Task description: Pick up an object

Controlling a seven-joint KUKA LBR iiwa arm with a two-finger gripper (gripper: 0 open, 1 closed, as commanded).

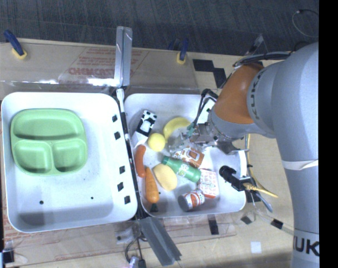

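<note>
My gripper [193, 135] reaches down into the right bin [231, 206], over the middle of a pile of objects. Directly under and beside it lie a pale yellow banana-shaped piece [176, 126] and an orange-and-white snack packet [192, 157]. A small yellow lemon [156, 142] sits just left of the gripper. A green bottle [181, 170] lies slanted below the packet. What sits between the gripper's tips is hidden by the wrist.
The right bin also has a black-and-white cube [147, 121], two orange carrots [140, 159] [151, 186], a yellow potato-like piece [165, 176], a red-and-white box [208, 183] and a small can [191, 200]. The left bin [102, 205] holds a green divided tray [47, 140].
</note>
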